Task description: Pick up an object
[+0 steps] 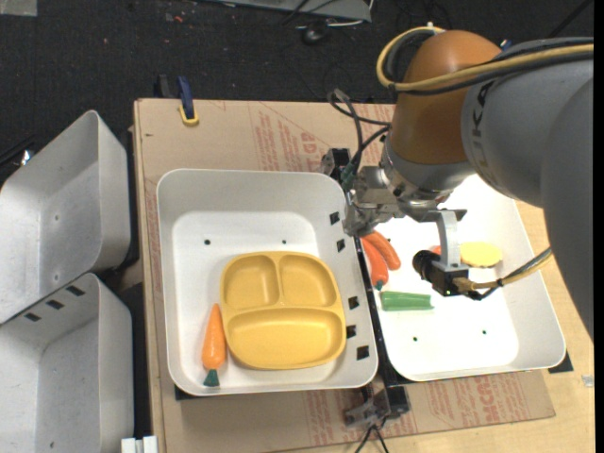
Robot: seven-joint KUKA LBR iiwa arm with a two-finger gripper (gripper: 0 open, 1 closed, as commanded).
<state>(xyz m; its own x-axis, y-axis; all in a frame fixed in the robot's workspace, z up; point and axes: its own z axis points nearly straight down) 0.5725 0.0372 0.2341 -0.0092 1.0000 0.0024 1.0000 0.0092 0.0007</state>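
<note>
Arm (491,92) looms nearest, gripper (363,217) over right bin's (528,347) 9 o'clock edge; finger state unclear. Approach step. Next: descend onto orange carrot (377,256).

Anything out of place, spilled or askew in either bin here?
Nothing looks spilled or broken. The yellow tray lies flat in the left bin, a carrot beside it. An orange piece and green piece lie in the right bin.
</note>
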